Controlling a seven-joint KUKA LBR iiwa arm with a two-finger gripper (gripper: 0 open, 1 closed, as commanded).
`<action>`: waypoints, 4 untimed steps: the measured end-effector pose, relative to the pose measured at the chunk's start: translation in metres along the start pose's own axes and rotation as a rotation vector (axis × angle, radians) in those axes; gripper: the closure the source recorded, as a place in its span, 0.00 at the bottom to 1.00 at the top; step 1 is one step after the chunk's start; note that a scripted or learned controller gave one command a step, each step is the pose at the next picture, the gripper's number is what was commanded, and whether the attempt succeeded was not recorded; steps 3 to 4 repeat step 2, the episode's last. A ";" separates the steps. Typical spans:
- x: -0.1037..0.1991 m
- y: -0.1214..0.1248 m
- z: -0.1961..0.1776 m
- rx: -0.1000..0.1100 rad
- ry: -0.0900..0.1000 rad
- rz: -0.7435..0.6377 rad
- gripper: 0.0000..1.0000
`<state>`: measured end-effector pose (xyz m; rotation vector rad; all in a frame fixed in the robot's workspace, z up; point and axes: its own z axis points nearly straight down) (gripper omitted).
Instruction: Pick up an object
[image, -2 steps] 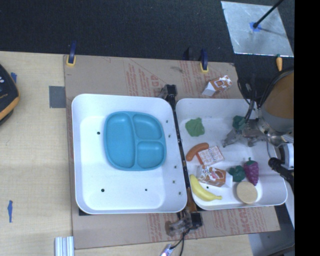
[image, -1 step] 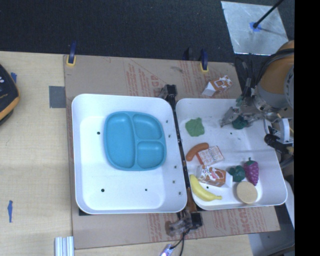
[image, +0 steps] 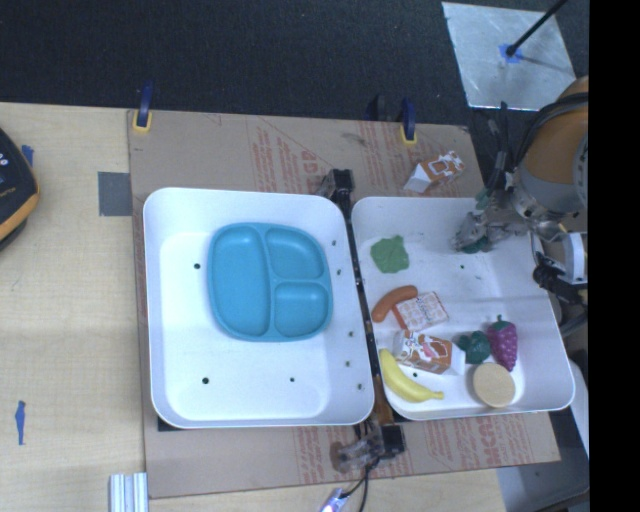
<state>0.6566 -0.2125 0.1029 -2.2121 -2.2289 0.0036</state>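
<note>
The right white bin (image: 545, 330) holds a green leafy piece (image: 390, 254), a sausage (image: 393, 302), two small printed packets (image: 425, 309) (image: 428, 352), a banana (image: 405, 380), a dark green piece (image: 476, 347), purple grapes (image: 504, 343) and a tan round disc (image: 494, 384). My gripper (image: 476, 236) hangs low over the bin's far right part, above bare floor, well away from the items. The arm with its orange band (image: 556, 140) comes in from the right.
The left white bin (image: 170, 300) holds a blue divided plate (image: 270, 280). A small packet (image: 436, 171) lies on the cardboard beyond the right bin. Clamps (image: 143, 108) hold the cardboard at the far edge. A yellow-black device (image: 12, 190) sits at the far left.
</note>
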 end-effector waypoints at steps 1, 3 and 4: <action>0.044 -0.052 -0.064 0.000 0.001 0.002 1.00; 0.107 -0.011 -0.098 -0.001 0.002 0.003 1.00; 0.107 -0.011 -0.098 -0.001 0.002 0.003 1.00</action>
